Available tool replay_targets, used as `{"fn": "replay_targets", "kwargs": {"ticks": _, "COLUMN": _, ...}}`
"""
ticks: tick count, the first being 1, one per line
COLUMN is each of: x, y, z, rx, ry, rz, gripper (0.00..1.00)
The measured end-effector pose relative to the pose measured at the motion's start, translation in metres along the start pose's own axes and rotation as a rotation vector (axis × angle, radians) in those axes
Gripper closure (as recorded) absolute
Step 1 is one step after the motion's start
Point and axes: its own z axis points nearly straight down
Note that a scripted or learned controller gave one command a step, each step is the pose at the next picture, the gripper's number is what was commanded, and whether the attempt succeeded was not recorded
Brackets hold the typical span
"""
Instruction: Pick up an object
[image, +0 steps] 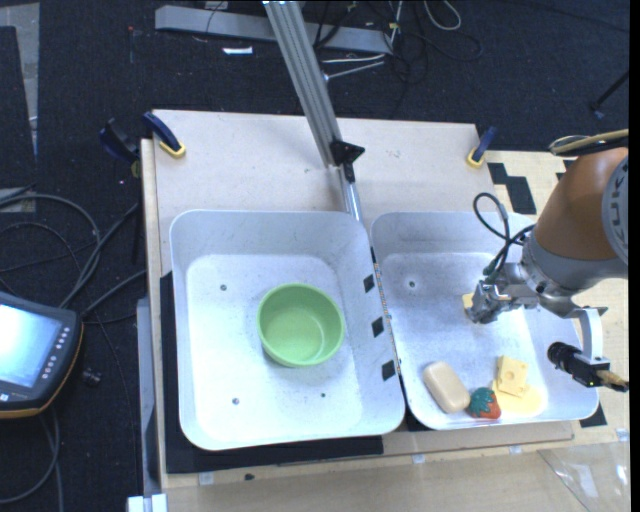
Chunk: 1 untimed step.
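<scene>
Reaching in from the right, the grey two-finger gripper hangs over the middle of the right shallow white bin, with the orange-banded arm rising behind it toward the bin's right rim. A small yellow patch shows just at its left side, touching or very close; whether that is a held object I cannot tell, and whether the tool is clenched or released cannot be told either.

Toward the near edge of the same bin lie three things close together: a tan oblong bread-like piece to the left, a small red-and-green strawberry-shaped toy just beside it, and a yellow cheese-like wedge with holes on the right, near the bin's near-right corner. All three sit apart from the gripper. The far-left part of this bin's floor is bare.

Across the shared rim, the left white bin holds a light green round plastic bowl, upright near its centre, well clear of every wall.
</scene>
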Motion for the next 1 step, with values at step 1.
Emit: {"fn": "replay_targets", "kwargs": {"ticks": 1, "x": -0.0004, "y": 0.0006, "z": -0.0122, "rx": -0.003, "ry": -0.001, "rz": 0.000, "gripper": 1.00}}
